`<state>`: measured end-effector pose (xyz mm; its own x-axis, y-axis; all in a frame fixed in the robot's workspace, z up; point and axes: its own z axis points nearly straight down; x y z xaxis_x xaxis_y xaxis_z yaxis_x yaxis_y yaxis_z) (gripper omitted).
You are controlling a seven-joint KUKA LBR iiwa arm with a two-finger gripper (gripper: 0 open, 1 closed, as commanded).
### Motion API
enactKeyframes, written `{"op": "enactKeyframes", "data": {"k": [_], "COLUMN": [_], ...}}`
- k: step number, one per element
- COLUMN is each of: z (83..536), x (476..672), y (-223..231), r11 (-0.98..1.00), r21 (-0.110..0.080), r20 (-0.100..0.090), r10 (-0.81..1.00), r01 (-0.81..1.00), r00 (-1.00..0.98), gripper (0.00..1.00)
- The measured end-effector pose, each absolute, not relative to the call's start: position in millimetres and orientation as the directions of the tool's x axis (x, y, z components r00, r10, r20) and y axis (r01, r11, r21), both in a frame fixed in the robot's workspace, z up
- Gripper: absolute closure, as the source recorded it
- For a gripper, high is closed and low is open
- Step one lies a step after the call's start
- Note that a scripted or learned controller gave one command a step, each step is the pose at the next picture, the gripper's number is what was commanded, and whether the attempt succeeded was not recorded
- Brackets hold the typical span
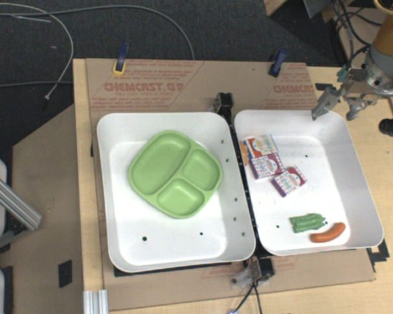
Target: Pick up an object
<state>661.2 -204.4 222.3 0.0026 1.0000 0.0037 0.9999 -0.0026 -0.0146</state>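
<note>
Camera view: nothing picked yet, so the whole task is still ahead as far as this shows. The gripper [338, 105] sits over the far right corner of the right bin [360, 175], at about its rim, arm coming in from the right with the orange band at the top corner. The fingers [319, 107] are spread wide apart, pointing down and out, with nothing between them.

Candidate objects all lie in the right bin. Two small snack packets: one packet [262, 156] near the bin's left edge, toward the far side, and a second packet [288, 180] just beside it, slightly nearer the middle; they look close to touching, but I cannot tell for sure. A green toy vegetable [307, 222] and an orange sausage-shaped piece [328, 232] sit by the near edge, just beside each other, toward the near right corner.

The left bin [111, 175] carries a green divided plate [175, 173] at its middle, lying flat.

Relative to the fingers, every object is well apart: the packets lie toward the left and nearer edge from them, the green and orange pieces across the bin at the near edge. Judgement: approach, descent, closing and lift all remain.
</note>
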Motion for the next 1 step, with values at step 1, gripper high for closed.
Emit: {"op": "enactKeyframes", "data": {"k": [1], "z": [231.3], "x": [664.2], "y": [-203.8], "r11": [0.001], "r21": [0.0], "r20": [0.0], "r10": [1.0], "r01": [1.0], "r00": [-0.001], "gripper": [0.0]}}
